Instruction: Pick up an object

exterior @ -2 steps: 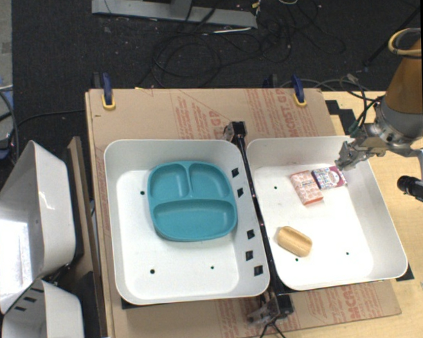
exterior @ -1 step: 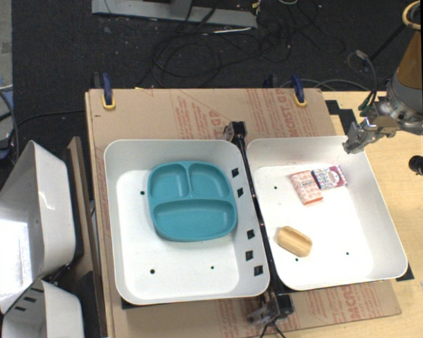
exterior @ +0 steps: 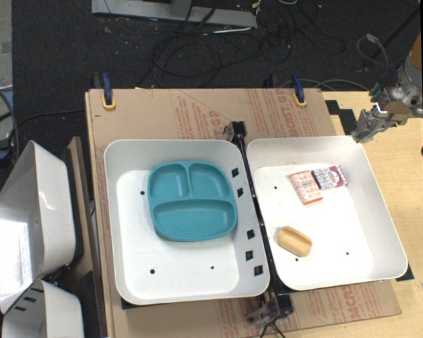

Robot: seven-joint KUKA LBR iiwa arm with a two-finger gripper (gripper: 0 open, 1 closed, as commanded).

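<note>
My tool point(exterior: 368, 127) hovers just outside the right bin's point(exterior: 378, 193) far corner; I cannot tell its state. The tan block point(exterior: 294, 240) lies inside that bin, well apart from the packets point(exterior: 316, 183); I should descend centred over it.

Tray point(exterior: 192, 201) in left bin point(exterior: 123, 223); packet point(exterior: 317, 182), bun point(exterior: 294, 241) in right bin point(exterior: 380, 228).

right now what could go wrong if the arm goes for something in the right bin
The gripper sits outside the right bin, past its far corner, so it could clip the rim coming in. The small boxes lie flat and touching, so it might grab both or push them apart. The tan block is rounded and could slip free.
</note>
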